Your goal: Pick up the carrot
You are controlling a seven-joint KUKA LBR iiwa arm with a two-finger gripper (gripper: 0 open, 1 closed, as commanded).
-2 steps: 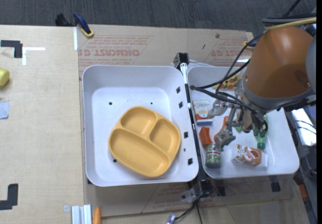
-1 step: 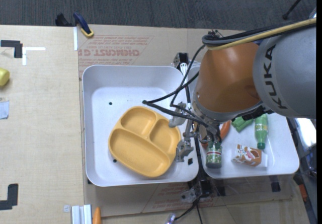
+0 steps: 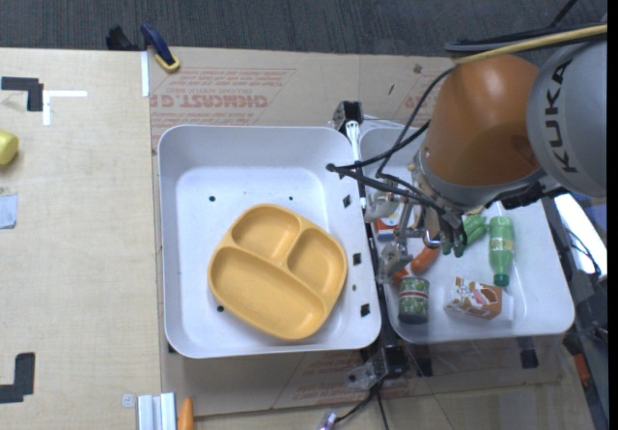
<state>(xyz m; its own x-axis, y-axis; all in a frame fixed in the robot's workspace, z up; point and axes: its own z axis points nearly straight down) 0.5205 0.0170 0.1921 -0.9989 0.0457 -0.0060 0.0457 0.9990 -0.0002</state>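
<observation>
A: Bench (image 3: pixel 77 254) noted, then two bins; we log the arm (image 3: pixel 492 129) over the right bin (image 3: pixel 550 317).

B: Its gripper (image 3: pixel 417 237): whether it is parted or closed we cannot tell. Carrot (image 3: pixel 425 255) at six o'clock of it, beside the can (image 3: pixel 413 300). We judge a miss or a can strike likely amid clutter.

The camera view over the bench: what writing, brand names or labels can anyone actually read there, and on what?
"KUKA": dark letters on the grey robot arm, running sideways.
Red print on the brown cardboard sheet behind the bins: upside down, too blurred to read.
Label on the small dark can: too small to read.
Labels on the green plastic bottle and the red-and-white packet: unreadable.
</observation>
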